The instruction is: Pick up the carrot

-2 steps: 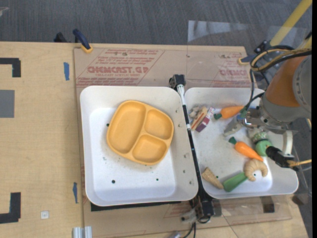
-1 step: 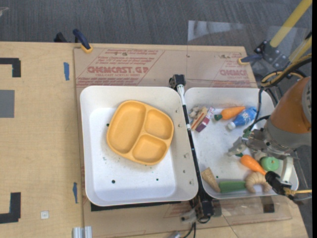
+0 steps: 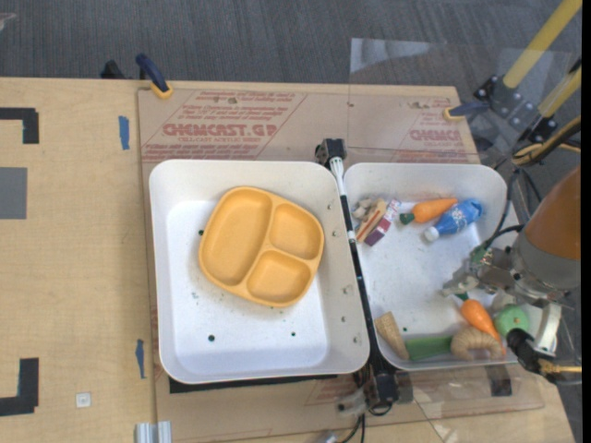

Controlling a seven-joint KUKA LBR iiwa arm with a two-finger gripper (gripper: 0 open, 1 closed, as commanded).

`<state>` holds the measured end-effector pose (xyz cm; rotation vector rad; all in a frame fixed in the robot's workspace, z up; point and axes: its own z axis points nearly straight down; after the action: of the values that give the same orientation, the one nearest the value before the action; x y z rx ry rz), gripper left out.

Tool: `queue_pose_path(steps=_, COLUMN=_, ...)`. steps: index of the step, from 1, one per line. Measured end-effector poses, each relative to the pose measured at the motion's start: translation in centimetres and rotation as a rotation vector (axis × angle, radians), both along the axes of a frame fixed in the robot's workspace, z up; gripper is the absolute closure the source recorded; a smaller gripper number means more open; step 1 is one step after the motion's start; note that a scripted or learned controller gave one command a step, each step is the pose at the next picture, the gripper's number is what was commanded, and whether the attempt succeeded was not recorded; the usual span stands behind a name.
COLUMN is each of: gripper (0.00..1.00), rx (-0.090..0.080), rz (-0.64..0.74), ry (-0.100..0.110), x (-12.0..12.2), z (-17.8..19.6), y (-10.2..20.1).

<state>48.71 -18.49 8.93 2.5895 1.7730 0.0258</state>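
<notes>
Down at the near wall of the right bin [image 3: 397, 178] we have a row of small things: a tan wedge [image 3: 390, 333], a flat green piece [image 3: 427, 347] and a lumpy tan item [image 3: 476, 342]. Just behind that lumpy item lies a carrot [image 3: 477, 316], orange and angled with its narrow end toward the bin's middle. A round green object [image 3: 512, 319] sits right beside it, on the arm's side.

Now the gripper [image 3: 476, 282]: it's low over that same corner, just on the far side of the carrot, so close that metal and carrot seem to meet. We cannot tell how far open it is, and we cannot see the carrot held in it. The arm's orange band [image 3: 560, 221] rises behind at the right.

Moving back, toward the far wall of this bin there's a second carrot [image 3: 432, 210], with a blue bottle [image 3: 458, 218] touching it and a little cluster of small boxes [image 3: 374, 221] near the divider.

Over in the left bin [image 3: 175, 275] sits a yellow three-compartment plate [image 3: 261, 245], roughly central.

Farthest back, the cardboard sheet [image 3: 388, 123] under the bins carries red print. We read "CHEMCAST" in large letters on it twice, the one at right partly cut off; the smaller lines are too fine to make out. A blue clamp [image 3: 153, 75] grips its far left corner.
</notes>
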Motion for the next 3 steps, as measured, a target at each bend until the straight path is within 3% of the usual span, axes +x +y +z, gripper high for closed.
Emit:
queue_pose_path(steps=1, gripper=0.00, rx=-0.012, rz=0.049, ry=0.004, x=-0.4, z=0.0, y=3.9)
queue_pose_path(steps=2, gripper=0.00, rx=-0.014, rz=0.295, ry=0.002, x=-0.3, z=0.0, y=3.7)
queue_pose_path(steps=3, gripper=0.00, rx=-0.013, rz=0.416, ry=0.000, x=-0.3, z=0.0, y=0.4)
